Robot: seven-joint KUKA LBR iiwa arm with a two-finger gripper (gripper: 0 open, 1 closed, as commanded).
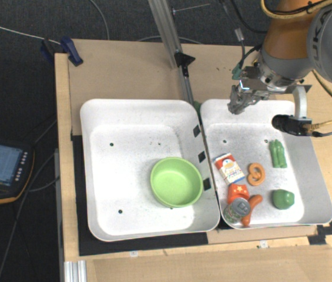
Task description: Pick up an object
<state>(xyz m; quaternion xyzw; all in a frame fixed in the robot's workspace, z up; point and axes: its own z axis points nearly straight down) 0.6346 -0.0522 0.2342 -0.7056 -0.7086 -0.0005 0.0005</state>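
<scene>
The grey two-finger gripper (237, 106) hangs over the far rim of the right white bin (307, 157); whether it is spread or pressed together cannot be told, and nothing shows in its grasp. Nearer the camera in that bin lie a green ridged pepper-like piece (278, 153), an orange pretzel-shaped ring (256, 173), a small white and orange carton (228, 168), a round green lump (283, 199), an orange carrot-like stick (250, 208) and a clear round tub (237, 211). The left white bin (113, 157) holds a light green plastic bowl (176, 182).

2 white bins (95, 122) on bench (124, 63)
</scene>
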